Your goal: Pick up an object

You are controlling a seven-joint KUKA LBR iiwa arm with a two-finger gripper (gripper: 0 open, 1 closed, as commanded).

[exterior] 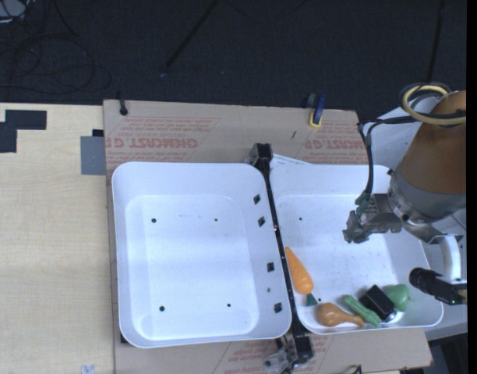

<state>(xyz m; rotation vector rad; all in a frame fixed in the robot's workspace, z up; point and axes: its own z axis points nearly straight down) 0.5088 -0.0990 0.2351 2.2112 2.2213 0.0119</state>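
The right bin (332, 201) holds several small things along its near side. An orange carrot-shaped piece (298, 270) lies by the divider. A tan gourd-shaped piece (336, 314) rests at the front rim. Beside it a green piece (361, 308) and a black block (376, 301) lie together, with a round green piece (397, 294) just right of them. My gripper (362, 227) hangs over the bin's middle right, above and apart from these things, and nothing shows between its fingers.
The left bin (192, 255) sits beside the right one, with a black clip strip (271, 232) between them. Both bins rest on cardboard (184, 131). A yellow and blue clamp (316, 112) stands at the cardboard's far edge. The arm's grey body (433, 170) overhangs the right bin's right side.
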